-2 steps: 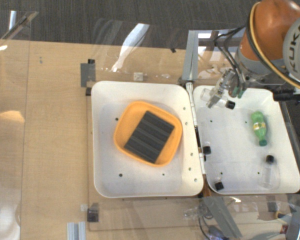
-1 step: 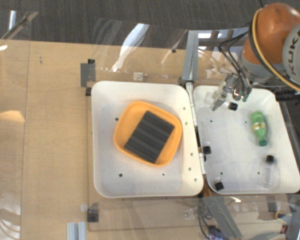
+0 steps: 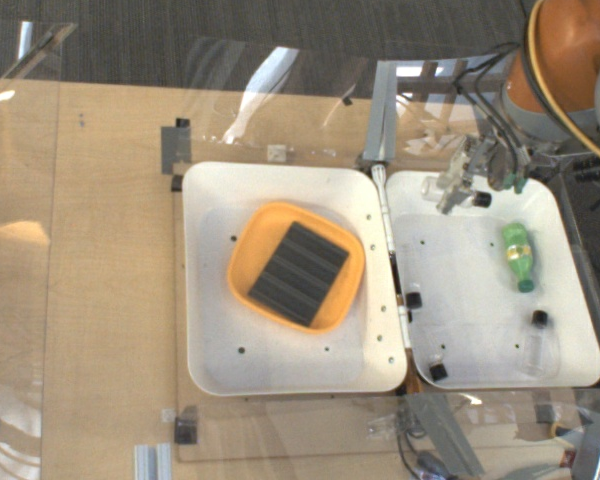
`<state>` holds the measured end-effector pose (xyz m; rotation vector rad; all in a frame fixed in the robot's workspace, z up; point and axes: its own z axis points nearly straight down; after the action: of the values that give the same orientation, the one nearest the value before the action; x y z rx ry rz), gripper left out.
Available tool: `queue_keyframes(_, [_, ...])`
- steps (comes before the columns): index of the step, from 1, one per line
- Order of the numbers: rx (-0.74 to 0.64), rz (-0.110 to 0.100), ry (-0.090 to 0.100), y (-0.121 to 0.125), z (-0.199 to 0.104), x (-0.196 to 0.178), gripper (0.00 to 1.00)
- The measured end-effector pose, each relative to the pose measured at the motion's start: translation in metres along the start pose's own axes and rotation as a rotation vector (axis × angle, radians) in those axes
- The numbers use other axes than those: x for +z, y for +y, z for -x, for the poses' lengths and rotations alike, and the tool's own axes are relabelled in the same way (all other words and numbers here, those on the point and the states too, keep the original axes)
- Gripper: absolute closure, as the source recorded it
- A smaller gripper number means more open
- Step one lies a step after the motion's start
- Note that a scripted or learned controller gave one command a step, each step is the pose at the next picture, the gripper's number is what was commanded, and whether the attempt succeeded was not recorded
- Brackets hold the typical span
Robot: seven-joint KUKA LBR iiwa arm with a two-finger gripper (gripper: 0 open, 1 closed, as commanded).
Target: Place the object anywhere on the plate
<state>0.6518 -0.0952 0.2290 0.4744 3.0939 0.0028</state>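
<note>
The green bottle [image 3: 519, 255] lies on its side on the floor of the right bin [image 3: 460, 298], near that bin's far right part, its long axis running roughly from the back toward the front, with a darker green end pointing toward the front edge. Nothing touches it; it lies apart from the bin walls and well apart from the plate. A little in front of it, close to the right wall, a small black piece [image 3: 539, 319] rests on the bin floor. Behind and to the left of the bottle, over the back part of the right bin, hangs the gripper [image 3: 458, 190]; whether its fingers are apart or together cannot be told from here, and nothing can be seen between them. The grey arm with its orange band [image 3: 572, 43] reaches in from the upper right corner, with cables looping around it. In the left bin [image 3: 210, 348] sits the orange plate [image 3: 242, 265], roughly in the middle, turned at a slant, and on it lies a dark ribbed rectangular block [image 3: 299, 274] covering much of its centre. The two white bins stand side by side on the tabletop [image 3: 80, 268], a pale wooden surface under clear sheeting that throws reflections.
</note>
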Motion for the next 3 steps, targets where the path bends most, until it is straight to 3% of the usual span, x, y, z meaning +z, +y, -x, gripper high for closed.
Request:
queue_keyframes(1, [-0.129,0.0,0.002,-0.018,0.015,0.024,1.0])
queue_keyframes(2, [-0.302,0.0,0.0,-0.007,0.012,-0.001,1.0])
queue_keyframes(3, [-0.533,0.002,0.004,-0.005,0.02,0.05,1.0])
